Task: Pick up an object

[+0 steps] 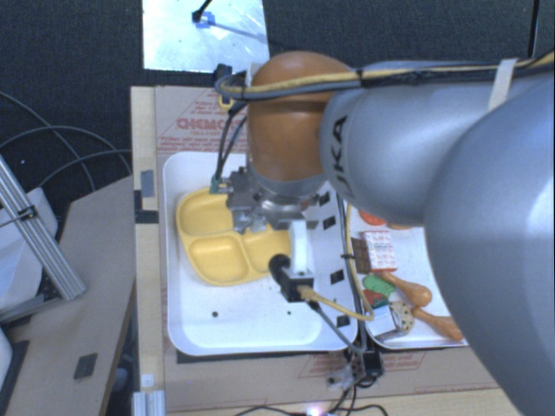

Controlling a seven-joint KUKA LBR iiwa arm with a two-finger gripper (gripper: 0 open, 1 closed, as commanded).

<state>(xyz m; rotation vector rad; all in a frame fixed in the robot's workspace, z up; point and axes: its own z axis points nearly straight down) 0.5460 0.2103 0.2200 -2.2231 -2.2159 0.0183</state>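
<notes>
Your arm (416,146) reaches in from the right and hangs low over the left bin (225,332), its orange band (290,111) sitting almost directly above the wrist. The jaws (260,219) point down at the yellow divided tray (212,241), which lies in the upper left part of that bin, and the wrist body covers the tray's right side. You cannot tell from here how wide the jaws stand or whether they have hold of anything, because the wrist hides them from above. The tray shows at least two compartments on its exposed side, one above the other, and it lies flat on the bin floor.

A black cable (325,315) runs from the wrist down across the bin's lower right corner toward the counter (95,258) edge. In the right bin (416,341), well apart from the jaws, you see a small red and white box (379,250), a green piece (378,286) just below it, and a wooden spoon (416,295) lying at a slant beside them. Near the bin's lower edge sits a small pale boxy item (395,317) touching the wooden handle. Printed cardboard (195,120) lies under both bins.
</notes>
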